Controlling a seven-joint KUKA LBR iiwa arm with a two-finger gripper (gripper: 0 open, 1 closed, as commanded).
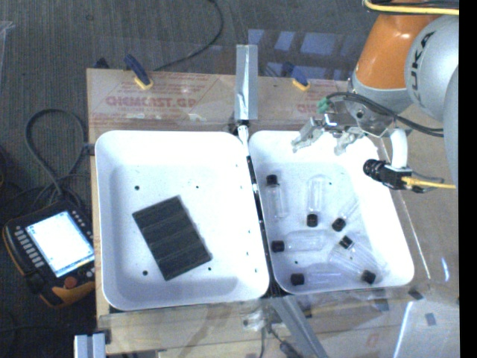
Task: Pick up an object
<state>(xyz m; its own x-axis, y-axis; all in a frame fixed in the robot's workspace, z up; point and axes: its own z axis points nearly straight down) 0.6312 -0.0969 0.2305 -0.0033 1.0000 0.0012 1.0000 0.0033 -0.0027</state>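
My gripper (323, 139) hangs over the back edge of the right bin (399, 226), its two pale fingers spread apart with nothing between them. Below it in that bin lie several clear plastic vials with black caps: one vial (274, 194) near the left wall, one (315, 198) in the middle, others (350, 258) toward the front right. A dark ribbed rectangular pad (171, 236) lies flat in the left bin (119, 162).
A metal post (246, 84) stands at the back between the bins. Clamps (137, 70) hold the cardboard backing. A teach pendant (48, 248) sits left of the bench. The arm's grey and orange body (406, 47) fills the upper right.
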